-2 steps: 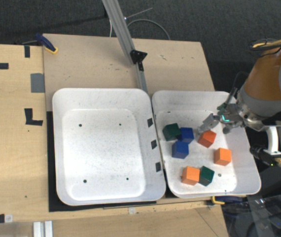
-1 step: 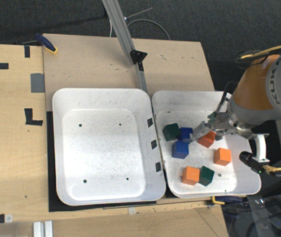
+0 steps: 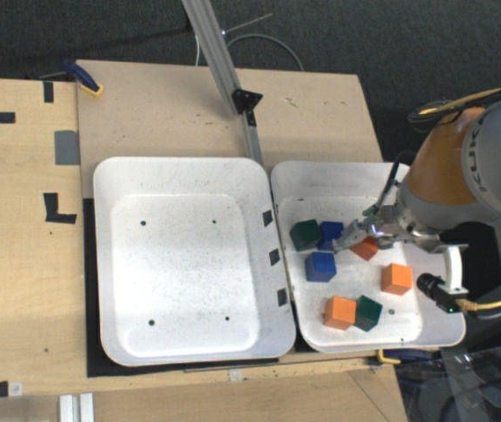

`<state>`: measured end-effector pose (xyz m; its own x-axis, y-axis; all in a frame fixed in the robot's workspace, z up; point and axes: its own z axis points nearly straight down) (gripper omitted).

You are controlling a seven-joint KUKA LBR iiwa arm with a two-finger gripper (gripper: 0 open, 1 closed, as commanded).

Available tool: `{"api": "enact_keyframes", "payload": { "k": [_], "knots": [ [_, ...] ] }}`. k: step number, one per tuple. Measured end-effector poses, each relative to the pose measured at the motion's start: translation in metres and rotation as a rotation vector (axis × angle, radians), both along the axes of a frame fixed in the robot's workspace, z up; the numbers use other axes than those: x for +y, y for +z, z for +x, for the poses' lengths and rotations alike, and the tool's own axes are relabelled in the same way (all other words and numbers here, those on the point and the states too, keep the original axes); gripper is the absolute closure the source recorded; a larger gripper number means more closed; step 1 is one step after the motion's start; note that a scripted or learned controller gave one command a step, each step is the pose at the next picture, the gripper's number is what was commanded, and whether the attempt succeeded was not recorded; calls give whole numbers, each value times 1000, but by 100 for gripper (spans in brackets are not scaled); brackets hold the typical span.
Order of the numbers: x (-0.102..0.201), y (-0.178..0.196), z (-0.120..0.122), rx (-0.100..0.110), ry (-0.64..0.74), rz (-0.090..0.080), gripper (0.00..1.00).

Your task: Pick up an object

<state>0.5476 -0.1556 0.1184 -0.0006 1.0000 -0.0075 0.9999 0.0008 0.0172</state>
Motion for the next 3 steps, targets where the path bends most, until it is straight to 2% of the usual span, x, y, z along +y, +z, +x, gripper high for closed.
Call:
{"api": "enact_keyframes", "payload": {
  "k": [1, 2, 3],
  "knots": [
    [0, 8, 0, -1, 1, -1, 100],
    [-7, 54, 4, 14, 0, 6, 100],
    [-12, 116, 8, 11, 0, 5, 100]
  ]
}}
